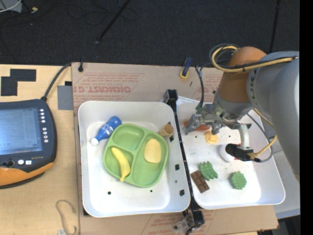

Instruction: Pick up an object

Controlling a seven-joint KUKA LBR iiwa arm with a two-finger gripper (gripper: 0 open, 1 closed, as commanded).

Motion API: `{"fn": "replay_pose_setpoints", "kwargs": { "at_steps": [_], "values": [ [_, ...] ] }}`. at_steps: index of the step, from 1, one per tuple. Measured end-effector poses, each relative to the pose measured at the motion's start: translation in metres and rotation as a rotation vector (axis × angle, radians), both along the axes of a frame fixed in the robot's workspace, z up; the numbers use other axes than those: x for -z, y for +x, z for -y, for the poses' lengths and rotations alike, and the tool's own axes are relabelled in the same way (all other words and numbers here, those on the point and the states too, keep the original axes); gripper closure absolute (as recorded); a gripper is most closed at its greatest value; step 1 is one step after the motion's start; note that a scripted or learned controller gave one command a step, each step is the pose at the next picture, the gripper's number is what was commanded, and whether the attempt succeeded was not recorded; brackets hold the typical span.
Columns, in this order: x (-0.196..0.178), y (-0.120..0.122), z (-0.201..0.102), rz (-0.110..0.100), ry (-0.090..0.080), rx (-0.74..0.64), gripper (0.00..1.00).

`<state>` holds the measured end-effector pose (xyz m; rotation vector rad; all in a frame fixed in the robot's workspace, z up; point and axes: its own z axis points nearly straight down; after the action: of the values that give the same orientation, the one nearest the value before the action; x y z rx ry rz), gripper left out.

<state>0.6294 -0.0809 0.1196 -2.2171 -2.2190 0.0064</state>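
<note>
We are looking down on the arm [254, 77] reaching into the right bin [266, 190], its gripper [211, 126] hanging just above a small yellow piece [212, 138] near the bin's upper middle. We cannot tell how the jaws are standing. A brown block [199, 181], a green cluster [208, 171] and a green ball [238, 180] are lying lower in that bin. In the left bin [93, 180] we are seeing a green plate [139, 177] bearing a banana [121, 163], with a blue bottle [105, 129] beside it.
</note>
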Motion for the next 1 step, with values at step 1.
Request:
{"fn": "replay_pose_setpoints", "kwargs": {
  "at_steps": [1],
  "values": [
    [0.0314, 0.0007, -0.0012, 0.005, -0.004, 0.000, 0.00]
  ]
}}
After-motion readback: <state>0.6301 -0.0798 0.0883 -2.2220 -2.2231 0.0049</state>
